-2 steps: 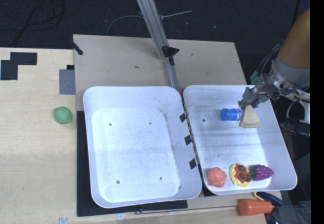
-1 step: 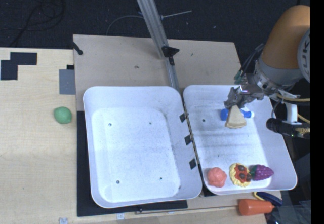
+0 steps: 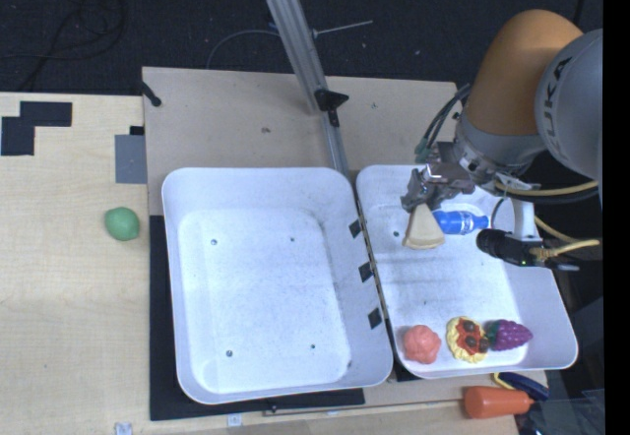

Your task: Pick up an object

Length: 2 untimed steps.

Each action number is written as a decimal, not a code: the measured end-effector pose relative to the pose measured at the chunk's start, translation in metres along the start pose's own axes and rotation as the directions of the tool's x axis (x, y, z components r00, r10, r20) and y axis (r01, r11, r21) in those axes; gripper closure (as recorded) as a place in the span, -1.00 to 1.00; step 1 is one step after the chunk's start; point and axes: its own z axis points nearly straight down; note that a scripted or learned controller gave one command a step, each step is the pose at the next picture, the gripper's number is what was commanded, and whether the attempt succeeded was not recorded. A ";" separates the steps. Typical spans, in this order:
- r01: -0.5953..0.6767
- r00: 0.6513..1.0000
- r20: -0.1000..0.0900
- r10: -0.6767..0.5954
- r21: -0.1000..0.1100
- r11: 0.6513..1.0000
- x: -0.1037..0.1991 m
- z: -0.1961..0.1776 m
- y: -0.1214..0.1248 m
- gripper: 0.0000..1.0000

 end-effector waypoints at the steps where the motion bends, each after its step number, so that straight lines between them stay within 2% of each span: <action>1: 0.000 1.000 0.000 0.000 0.000 1.000 0.052 0.008 0.006 1.00; 2: 0.000 1.000 0.000 0.000 0.000 1.000 0.101 0.012 0.013 1.00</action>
